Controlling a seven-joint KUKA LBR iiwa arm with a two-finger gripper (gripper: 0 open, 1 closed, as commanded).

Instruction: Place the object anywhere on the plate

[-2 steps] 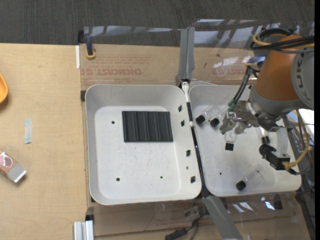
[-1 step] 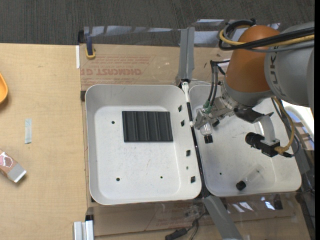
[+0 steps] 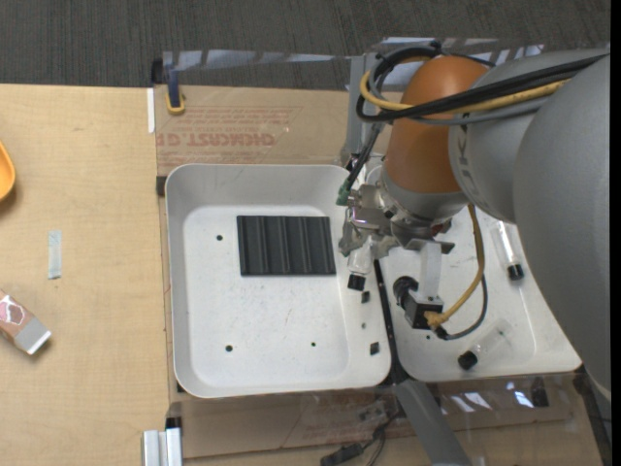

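Arm w/ orange band [image 3: 441,115] reaches in from right, wrist hanging over the seam between the 2 white bins. Pincer [image 3: 367,260] sits low at the right wall of left bin [image 3: 194,357], approx. level w/ the dark ribbed plate [image 3: 284,245]; cannot tell whether it is released or clenched, cables and brackets clutter it. Plate lies flat in upper-middle of left bin, nothing on top of it. Task object not identifiable: several small black bits [image 3: 373,349] lie near the seam on left bin's right side, too small to name. Right bin [image 3: 543,343] partly hidden under arm; a clear pen-like item [image 3: 508,252] and a small dark-capped piece [image 3: 470,359] lie in it. Counter [image 3: 78,163] left of bins.
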